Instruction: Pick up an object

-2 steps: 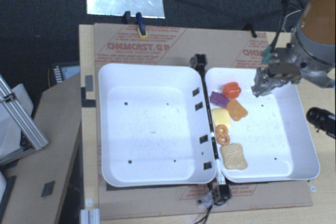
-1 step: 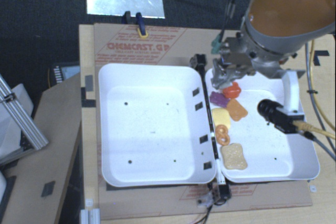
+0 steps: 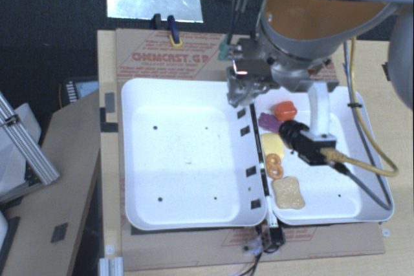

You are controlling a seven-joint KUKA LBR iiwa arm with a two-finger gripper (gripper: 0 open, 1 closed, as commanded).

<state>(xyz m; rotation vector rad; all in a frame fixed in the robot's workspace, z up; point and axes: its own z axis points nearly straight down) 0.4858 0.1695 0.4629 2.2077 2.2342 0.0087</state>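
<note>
Left bin (image 3: 181, 158) bare; objects cluster along the right bin's (image 3: 362, 203) left wall: purple piece (image 3: 268, 120), orange-red piece (image 3: 284, 110), yellow piece (image 3: 272, 143), pretzel (image 3: 275, 167), toast slice (image 3: 288, 192). Gripper (image 3: 242, 92) hangs near the dividing wall (grip state cannot be told). A good pick probably centres over one isolated piece, such as the toast.

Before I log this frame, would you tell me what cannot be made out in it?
- Claw: in the camera view its tip is dark and blurred under the wrist, so its state is unreadable.
- Right bin: the arm hides its upper part.
- Purple piece: partly covered by a black cable fitting; its shape is unclear.
- Small objects, such as the orange ring: too small to identify.
</note>
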